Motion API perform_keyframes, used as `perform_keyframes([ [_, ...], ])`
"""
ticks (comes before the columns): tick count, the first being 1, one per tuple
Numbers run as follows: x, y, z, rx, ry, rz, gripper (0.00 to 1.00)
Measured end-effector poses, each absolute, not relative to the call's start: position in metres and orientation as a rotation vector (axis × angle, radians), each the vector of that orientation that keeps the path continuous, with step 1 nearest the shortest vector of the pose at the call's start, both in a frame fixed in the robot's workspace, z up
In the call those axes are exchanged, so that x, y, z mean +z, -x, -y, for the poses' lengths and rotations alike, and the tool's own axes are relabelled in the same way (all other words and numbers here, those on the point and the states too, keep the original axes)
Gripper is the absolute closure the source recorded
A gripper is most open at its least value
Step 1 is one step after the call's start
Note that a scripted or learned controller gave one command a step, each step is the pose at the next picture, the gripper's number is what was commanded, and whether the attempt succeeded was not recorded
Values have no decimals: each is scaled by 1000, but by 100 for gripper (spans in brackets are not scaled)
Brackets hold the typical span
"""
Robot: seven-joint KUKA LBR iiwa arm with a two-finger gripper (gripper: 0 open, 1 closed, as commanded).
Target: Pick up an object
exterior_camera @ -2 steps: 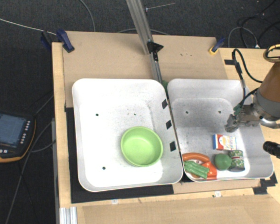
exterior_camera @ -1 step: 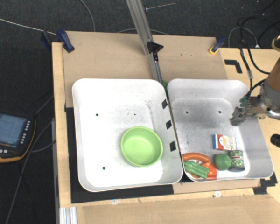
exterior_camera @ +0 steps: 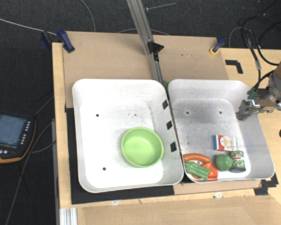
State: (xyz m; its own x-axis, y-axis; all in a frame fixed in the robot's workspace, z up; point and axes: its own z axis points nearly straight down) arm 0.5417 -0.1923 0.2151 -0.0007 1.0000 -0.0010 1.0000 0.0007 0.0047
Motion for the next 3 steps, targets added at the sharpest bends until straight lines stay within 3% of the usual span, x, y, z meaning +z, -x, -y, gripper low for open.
perform_keyframes([
  [1, 255, -542, 192, 3, -2219, -2220, 100],
  [2, 249, -531, 142, 1, -2218, -2226, 100],
  [3, 254, -537, 93, 3, -2216, -2227, 100],
])
